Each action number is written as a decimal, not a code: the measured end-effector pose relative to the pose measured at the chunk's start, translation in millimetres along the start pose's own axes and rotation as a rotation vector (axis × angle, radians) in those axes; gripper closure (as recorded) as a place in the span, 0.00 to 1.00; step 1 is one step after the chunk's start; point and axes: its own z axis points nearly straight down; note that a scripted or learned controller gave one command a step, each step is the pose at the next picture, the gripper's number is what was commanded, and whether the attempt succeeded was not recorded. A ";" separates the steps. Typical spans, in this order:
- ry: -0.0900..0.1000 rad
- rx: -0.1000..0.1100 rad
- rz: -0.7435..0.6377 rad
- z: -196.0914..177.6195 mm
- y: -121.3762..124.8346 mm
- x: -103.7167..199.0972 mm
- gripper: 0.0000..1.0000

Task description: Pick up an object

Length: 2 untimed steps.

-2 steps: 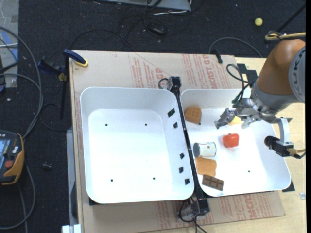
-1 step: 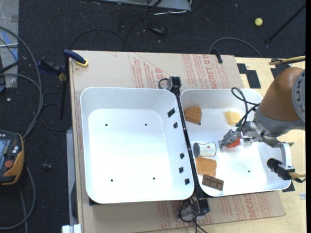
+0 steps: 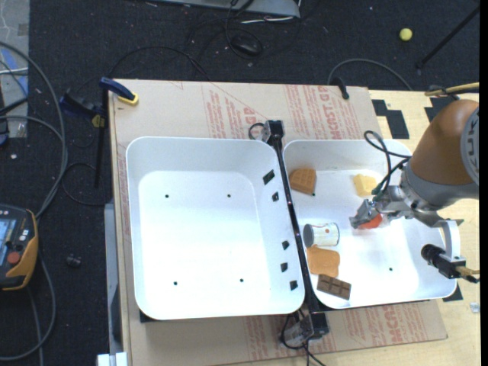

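Observation:
My gripper (image 3: 364, 216) is low over the middle of the right bin (image 3: 427, 280), at the end of the grey arm with its orange band (image 3: 450, 147). A small red-orange object (image 3: 372, 222) lies right at the gripper's tip, partly covered by it. I cannot tell whether it is gripped. Also in this bin are a yellow piece (image 3: 366, 183) just above the gripper, an orange waffle-like piece (image 3: 303, 180), a white cup on its side (image 3: 324, 234), a tan bread-like slice (image 3: 324, 261) and a brown chocolate bar (image 3: 334, 286).
The left bin (image 3: 145, 227) adjoins the right one along a black divider (image 3: 288, 204). Both stand on a cardboard-topped bench (image 3: 229, 101). Cables and a blue-and-yellow clamp (image 3: 118, 90) lie near the bench's back left corner.

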 end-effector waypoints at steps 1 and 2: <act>0.001 -0.003 -0.007 -29.4 33.1 69.1 1.00; 0.000 -0.005 -0.005 -93.0 38.9 118.5 1.00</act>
